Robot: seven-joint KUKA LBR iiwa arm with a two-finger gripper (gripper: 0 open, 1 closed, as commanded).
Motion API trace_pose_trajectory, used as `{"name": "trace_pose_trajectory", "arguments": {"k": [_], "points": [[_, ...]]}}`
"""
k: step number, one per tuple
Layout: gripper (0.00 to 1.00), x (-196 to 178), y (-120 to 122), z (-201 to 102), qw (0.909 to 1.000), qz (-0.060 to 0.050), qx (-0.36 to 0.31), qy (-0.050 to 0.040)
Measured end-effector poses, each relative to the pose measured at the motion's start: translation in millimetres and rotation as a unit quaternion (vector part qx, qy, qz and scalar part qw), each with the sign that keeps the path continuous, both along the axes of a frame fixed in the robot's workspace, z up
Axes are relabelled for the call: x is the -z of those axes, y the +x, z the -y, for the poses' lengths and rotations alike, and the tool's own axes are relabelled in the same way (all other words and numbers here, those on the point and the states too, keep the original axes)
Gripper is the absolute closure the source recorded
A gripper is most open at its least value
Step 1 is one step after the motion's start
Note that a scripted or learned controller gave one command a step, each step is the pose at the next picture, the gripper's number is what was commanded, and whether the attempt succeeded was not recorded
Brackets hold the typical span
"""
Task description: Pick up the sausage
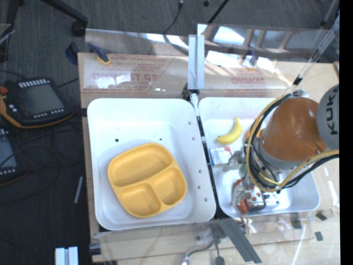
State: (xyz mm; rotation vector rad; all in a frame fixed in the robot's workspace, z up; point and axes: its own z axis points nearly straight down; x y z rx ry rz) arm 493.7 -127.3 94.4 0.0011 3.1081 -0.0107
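Observation:
My gripper points down into the front of the right bin, under the arm's orange band. Right below it lies a small cluster of items. A short orange-brown piece at the cluster's left edge looks like the sausage, and the gripper body hides part of it. A red and white can-like item lies against it on the right. Nothing is visibly lifted off the bin floor.
A yellow banana lies at the back of the right bin, and a small white and blue packet sits by the divider. The left bin holds a yellow three-compartment plate. Cables loop around the wrist.

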Motion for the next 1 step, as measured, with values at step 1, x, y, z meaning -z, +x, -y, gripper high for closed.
{"name": "trace_pose_trajectory", "arguments": {"k": [1], "points": [[0.00, 0.1, -1.0, -8.4, 1.0000, -0.001, 0.001, -0.0003]]}}
